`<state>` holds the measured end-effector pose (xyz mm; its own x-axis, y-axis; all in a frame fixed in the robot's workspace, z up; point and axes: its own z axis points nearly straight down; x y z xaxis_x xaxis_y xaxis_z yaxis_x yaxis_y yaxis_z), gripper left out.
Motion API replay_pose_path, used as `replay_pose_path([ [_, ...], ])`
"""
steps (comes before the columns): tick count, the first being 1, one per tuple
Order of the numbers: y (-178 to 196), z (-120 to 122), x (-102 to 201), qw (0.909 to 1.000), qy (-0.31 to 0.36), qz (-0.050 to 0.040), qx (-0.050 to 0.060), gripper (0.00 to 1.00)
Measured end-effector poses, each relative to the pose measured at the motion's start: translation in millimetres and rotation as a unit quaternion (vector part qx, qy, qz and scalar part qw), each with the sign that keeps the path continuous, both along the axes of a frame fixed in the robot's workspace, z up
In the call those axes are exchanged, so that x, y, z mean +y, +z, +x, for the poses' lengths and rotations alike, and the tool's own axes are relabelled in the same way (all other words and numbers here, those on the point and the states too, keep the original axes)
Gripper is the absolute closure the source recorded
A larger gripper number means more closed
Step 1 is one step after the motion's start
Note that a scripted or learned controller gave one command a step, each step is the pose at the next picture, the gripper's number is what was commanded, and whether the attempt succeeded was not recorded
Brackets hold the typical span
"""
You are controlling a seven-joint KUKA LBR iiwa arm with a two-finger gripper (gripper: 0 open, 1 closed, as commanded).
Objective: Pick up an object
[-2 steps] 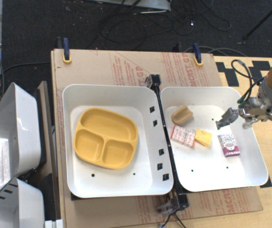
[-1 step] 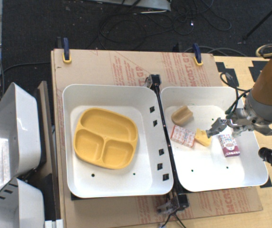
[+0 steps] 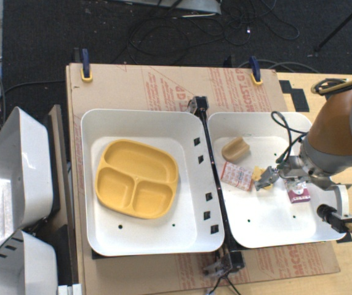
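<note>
The tool [image 3: 267, 180], its opening impossible to judge, hangs low in the right bin [image 3: 250, 229] just right of the red-and-white packet [image 3: 237, 175]; centre squarely over the packet before descending

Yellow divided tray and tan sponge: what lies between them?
In the camera view, the bins' adjoining walls separate the yellow divided tray and tan sponge.

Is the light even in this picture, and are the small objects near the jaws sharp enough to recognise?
Camera view: the light is soft and even, with faint shadows; the white bins are bright but not washed out. The yellow tray is sharp. Near the gripper, the small yellow piece is too blurred to identify.
</note>
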<state>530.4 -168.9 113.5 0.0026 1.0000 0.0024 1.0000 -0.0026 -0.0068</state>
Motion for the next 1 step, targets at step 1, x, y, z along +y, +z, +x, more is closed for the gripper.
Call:
replay_pose_path([
  [1,-23.5,-0.6,0.7,1.0,0.0,-0.0004,-0.001,0.0],
])
